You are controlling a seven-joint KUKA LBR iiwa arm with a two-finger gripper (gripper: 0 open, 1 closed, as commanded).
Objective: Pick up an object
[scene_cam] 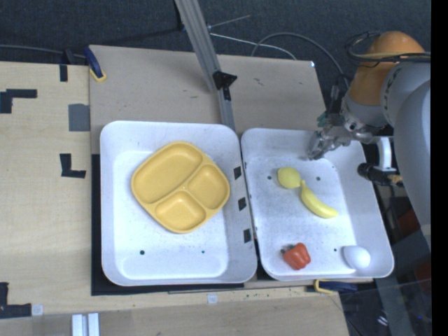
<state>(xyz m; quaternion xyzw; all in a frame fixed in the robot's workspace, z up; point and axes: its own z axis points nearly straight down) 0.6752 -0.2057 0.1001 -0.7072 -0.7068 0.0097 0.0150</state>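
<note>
The left bin [115, 208] holds a yellow divided plate [180, 185]. In the right bin [371, 222] lie a banana [317, 204], lemon [288, 178], red pepper [297, 255] and white egg [356, 257]. The gripper [320, 148] hangs over its far edge.

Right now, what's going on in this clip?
A grey arm with an orange band reaches in over the right white bin, its gripper low near that bin's far edge, with nothing seen between its fingers. Nearer the camera in that bin lie a yellow lemon-like fruit, a yellow banana, a red pepper-like object and a small white rounded object. The left white bin holds a yellow three-compartment plate. Nothing has been picked up yet.
</note>
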